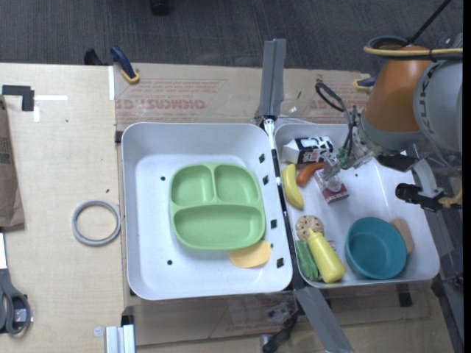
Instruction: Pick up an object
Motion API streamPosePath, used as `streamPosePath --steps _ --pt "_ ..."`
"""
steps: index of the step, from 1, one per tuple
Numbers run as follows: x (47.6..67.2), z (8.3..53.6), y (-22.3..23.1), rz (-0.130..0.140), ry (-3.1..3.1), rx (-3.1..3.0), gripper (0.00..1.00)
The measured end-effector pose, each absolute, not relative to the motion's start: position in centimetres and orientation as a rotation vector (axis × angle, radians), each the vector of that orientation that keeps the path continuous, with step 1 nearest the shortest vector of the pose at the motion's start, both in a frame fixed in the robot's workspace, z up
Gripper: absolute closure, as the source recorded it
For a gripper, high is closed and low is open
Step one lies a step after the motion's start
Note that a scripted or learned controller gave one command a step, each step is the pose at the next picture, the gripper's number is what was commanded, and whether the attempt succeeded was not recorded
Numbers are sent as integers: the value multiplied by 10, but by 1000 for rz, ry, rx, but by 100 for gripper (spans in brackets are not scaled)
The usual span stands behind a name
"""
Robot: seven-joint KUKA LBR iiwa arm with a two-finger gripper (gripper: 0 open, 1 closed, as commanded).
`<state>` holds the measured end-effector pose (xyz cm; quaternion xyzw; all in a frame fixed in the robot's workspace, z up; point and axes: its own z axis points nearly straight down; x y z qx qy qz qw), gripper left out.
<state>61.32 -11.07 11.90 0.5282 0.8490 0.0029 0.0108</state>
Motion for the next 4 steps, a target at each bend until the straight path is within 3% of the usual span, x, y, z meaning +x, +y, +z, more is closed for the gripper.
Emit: streamPosePath --steps 1,2,3,4 --pt "613 119 -111 9 2649 1648 0" --pt "579 92 -120 -1 2616 1739 0" --pt "602 192 -86 0 2751 1512 0" --pt "586 98 -113 5 2818 1362 0"
